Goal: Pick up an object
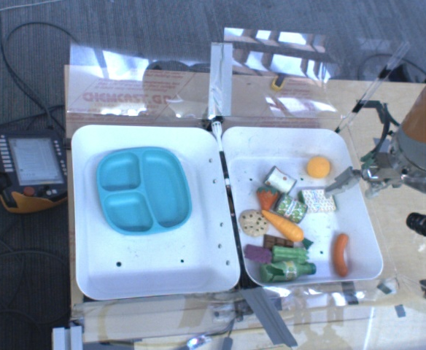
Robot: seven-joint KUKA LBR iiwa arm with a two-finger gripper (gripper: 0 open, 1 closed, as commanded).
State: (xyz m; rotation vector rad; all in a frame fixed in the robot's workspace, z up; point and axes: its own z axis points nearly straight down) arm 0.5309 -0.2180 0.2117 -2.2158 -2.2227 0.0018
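A: How far along is the pick?

B: Not begun, I'd judge. In the camera view the gripper point(342, 181) hangs over the right bin point(359, 265) near its right wall, with nothing between its fingers; whether they're spread, I cannot tell.

A: And the objects?

B: All lie in that bin: orange ball point(318, 167), carrot point(284, 225), cookie point(252, 222), sausage point(341, 254), green bottle point(288, 270). They're crowded together. The left bin point(89, 268) bears a blue tray point(144, 189).

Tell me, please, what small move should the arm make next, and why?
Probably move left and down toward the orange ball. The gripper sits above the right bin's right side, holds nothing I can see, and the ball lies nearest, apart from the crowded items.
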